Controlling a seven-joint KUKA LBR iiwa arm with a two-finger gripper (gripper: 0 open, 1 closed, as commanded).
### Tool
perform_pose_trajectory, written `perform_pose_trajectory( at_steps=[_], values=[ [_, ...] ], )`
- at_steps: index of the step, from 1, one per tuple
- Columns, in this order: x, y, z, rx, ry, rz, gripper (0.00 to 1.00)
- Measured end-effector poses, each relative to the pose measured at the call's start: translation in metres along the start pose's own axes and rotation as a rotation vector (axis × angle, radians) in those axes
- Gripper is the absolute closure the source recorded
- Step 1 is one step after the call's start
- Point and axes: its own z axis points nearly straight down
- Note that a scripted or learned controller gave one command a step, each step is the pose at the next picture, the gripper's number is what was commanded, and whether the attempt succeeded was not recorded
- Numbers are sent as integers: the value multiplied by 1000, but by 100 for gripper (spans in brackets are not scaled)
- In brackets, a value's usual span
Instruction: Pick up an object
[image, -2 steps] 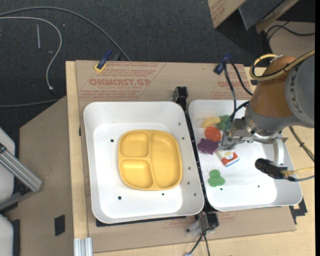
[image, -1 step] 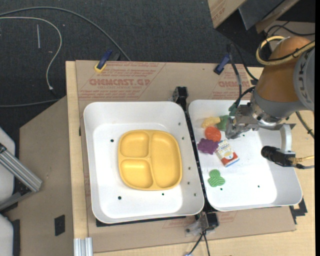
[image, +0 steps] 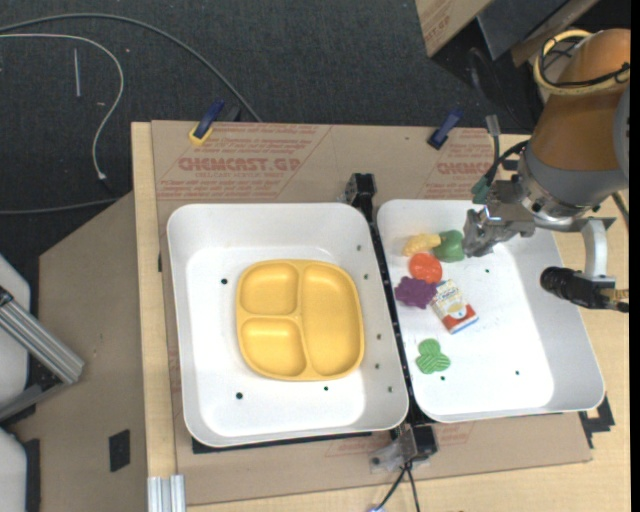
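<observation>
Gripper (image: 480, 238) sits low over the right bin (image: 540, 330), near its far edge. Cannot tell its state; tip is blurred against the bin floor. Green toy (image: 451, 245) lies just beside it, toward the left bin (image: 200, 300), touching a yellow toy (image: 421, 243). Orange ball (image: 425, 268), purple toy (image: 414, 292), small carton (image: 454, 307) cluster nearer. Contact unclear.

Gripper (image: 481, 235) low, arm (image: 572, 130) bent down
</observation>
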Motion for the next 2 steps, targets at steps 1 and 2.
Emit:
perform_pose_trajectory(
  at_steps=[1,2],
  values=[
    [0,1,-11,3,0,1,100],
    [59,-21,-4,11,3,-2,100]
  ],
)
